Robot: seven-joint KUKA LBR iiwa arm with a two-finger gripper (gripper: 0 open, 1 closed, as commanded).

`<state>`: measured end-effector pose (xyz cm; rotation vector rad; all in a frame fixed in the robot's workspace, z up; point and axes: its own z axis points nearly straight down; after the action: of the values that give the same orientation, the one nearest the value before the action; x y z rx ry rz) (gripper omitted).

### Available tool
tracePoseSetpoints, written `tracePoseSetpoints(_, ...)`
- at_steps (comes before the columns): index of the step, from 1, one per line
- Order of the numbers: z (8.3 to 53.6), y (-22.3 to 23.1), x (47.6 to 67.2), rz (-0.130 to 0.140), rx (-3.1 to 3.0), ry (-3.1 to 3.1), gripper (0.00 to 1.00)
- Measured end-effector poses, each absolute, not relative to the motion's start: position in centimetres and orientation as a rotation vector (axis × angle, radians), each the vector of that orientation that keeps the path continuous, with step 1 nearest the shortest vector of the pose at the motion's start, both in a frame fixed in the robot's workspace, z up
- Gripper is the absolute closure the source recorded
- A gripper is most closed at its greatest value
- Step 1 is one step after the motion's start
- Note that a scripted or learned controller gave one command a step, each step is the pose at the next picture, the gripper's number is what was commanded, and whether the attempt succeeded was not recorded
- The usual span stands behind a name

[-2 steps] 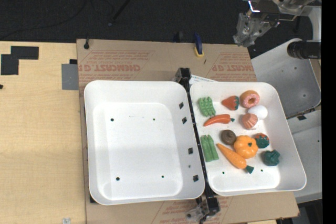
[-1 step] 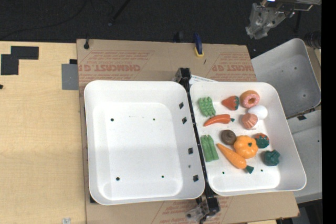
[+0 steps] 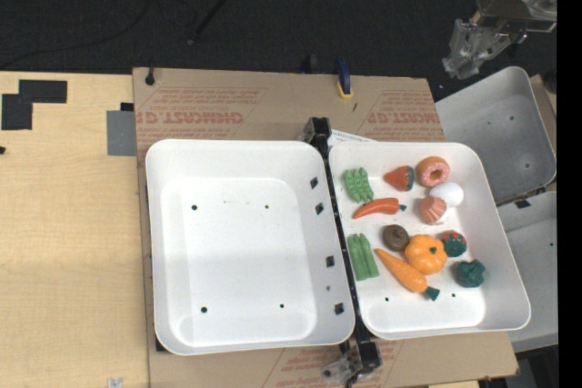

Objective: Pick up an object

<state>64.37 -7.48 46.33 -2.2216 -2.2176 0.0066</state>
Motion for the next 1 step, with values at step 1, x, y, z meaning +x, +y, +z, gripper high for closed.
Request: tracePoseSetpoints(1, 47.62, -9.03, 64.4, 0.003, -2.222, -2.219, 1.0)
